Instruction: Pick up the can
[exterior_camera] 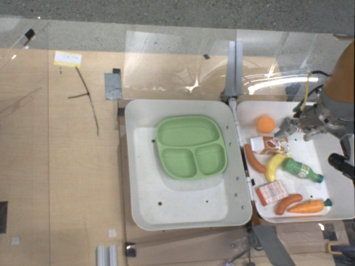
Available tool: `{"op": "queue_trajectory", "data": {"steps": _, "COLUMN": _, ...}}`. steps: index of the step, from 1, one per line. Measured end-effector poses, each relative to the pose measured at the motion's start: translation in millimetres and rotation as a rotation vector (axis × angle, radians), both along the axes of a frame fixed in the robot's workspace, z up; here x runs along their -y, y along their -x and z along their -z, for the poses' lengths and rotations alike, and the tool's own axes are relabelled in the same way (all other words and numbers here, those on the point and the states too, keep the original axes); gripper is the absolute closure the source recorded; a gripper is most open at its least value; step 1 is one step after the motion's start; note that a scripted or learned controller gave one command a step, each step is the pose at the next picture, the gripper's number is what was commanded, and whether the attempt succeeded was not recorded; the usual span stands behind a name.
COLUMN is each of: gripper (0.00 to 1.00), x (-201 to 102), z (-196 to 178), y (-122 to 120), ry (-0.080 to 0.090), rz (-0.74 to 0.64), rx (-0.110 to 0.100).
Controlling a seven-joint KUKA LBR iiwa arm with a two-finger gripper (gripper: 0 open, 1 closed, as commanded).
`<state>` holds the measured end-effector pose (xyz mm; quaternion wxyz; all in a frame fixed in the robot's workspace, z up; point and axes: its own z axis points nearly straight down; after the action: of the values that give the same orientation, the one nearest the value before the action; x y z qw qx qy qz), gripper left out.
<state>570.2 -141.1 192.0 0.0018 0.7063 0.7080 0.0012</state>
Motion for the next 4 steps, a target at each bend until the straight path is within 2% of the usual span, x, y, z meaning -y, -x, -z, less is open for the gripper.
{"op": "queue_trajectory", "data": {"steps": 1, "gripper": 0.00, "x": 6.9, "z": 74.1, "y": -38.5, "ry": 0.004, "rz": 0.060, "rx": 0.022}}
{"op": "queue_trajectory", "data": {"steps": 2, "gripper": 0.00, "x": 3.1, "z": 96.5, "y": -39.1, "ry": 0.000, "rz": 0.096, "rx": 0.008}}
{"op": "queue_trajectory", "data": {"steps": 3, "gripper": 1.00, "x": 3.5, "z": 84.5, "y": -40.6, "ry": 0.000, "rz": 0.095, "rx": 0.013}}
{"op": "queue_trajectory", "data": {"steps": 4, "gripper": 0.00, "x": 3.5, "z": 84.6, "y": -40.6, "ry": 0.000, "rz": 0.096, "rx": 0.013}}
